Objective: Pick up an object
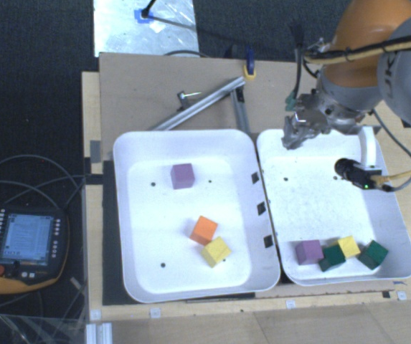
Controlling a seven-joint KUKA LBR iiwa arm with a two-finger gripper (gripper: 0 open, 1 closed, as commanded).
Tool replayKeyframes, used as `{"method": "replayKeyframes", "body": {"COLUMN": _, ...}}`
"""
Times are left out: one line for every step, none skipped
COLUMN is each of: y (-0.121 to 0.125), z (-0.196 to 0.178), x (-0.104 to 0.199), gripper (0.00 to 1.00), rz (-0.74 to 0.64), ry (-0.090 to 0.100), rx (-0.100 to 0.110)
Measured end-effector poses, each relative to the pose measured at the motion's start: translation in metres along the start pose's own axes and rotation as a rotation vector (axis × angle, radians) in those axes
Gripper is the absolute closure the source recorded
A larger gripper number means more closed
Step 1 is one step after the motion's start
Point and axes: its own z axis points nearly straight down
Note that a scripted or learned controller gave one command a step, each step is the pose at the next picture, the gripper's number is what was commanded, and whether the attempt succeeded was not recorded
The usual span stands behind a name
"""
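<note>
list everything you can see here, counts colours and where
bins: 2, white, side by side on the bench
purple blocks: 2, one far in left bin, one near edge of right bin
orange block: 1, left bin middle
yellow blocks: 2, one touching the orange block, one in right bin's row
green blocks: 2, dark, right bin near edge
teach pendant: 1, grey and orange, left of bench
metal rods: grey, behind the bins
arm: 1, grey with orange band
gripper: over right bin's far edge
</note>
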Motion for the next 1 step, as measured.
{"method": "replayKeyframes", "body": {"y": 0.0017, "z": 0.0045, "x": 0.0528, "gripper": 1.0, "rz": 0.0, "ry": 0.0, "rx": 0.0}}
